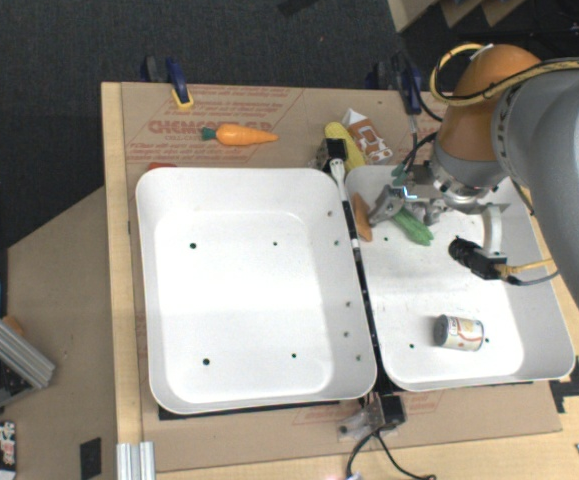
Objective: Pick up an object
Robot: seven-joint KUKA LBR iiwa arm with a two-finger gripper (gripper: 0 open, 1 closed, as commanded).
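- While the arm leans in from the right, its gripper (401, 200) hangs low over the right bin's (529, 368) far-left corner, beside a green object (415, 230), likely its target.
- Whether it grips anything cannot be told.
- A small can (459, 332) lies nearer, well apart.
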